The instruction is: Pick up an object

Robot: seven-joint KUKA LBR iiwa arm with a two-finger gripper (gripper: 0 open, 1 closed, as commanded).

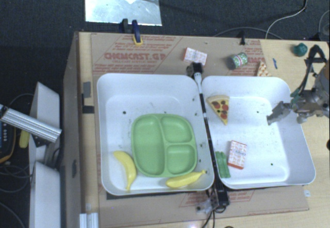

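Pizza slice toy in the right bin
Pizza slice (219, 108): yellow wedge, red toppings. Gripper (276, 113) nearby; jaws' state unclear.

Red lettering "CHEMCAST" repeats across the brown sheet (135, 57) under the bins.

At the right edge the gripper (276, 113) shows as a small grey metal piece, blocky and angular, with a dull sheen. Behind it the wrist is a cluster of darker grey parts with a touch of teal, and thin black cables loop above it.
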